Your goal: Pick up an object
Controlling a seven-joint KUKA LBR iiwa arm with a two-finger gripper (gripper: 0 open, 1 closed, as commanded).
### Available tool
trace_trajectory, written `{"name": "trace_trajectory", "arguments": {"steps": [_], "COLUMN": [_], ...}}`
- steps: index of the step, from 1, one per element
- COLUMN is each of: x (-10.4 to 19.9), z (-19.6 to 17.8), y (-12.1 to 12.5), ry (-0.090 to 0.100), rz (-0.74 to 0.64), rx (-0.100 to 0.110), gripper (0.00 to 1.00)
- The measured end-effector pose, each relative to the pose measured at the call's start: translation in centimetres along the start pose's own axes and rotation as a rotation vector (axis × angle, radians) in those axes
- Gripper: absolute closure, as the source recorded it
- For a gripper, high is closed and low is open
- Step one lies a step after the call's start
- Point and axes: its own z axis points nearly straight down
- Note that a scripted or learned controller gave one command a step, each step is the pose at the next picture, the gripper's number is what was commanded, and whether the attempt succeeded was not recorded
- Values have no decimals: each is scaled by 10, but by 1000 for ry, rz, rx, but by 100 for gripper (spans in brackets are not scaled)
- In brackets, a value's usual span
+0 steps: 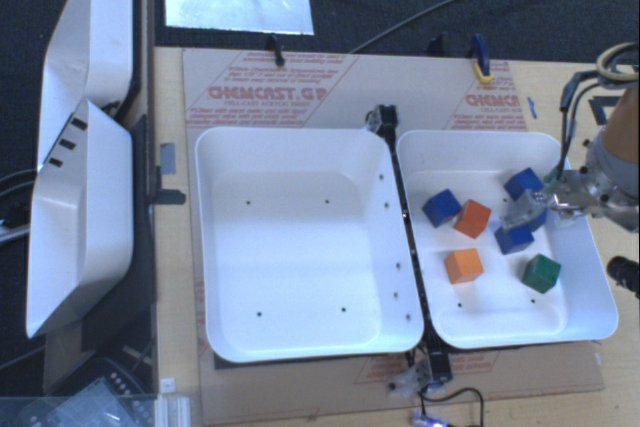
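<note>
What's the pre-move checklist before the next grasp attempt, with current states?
1. Objects present in right bin: ok, six cubes.
2. Gripper over the right bin: ok, low between two blue cubes, and.
3. Object between the fingers: cannot tell, blurred.
4. Neighbours crowding the target: not ok, both blue cubes sit close to the gripper.
5. Easier targets apart from the others: ok, green cube and orange cube.
6. Cubes near the right bin's walls: cannot tell.
</note>
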Motion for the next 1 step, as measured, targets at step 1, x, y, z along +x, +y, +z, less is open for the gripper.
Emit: {"name": "trace_trajectory", "arguments": {"steps": [1], "x": [30], "z": [106], "y": [37], "ry": [-1], "rz": [1], "rx": [-1], "gripper": [0]}}
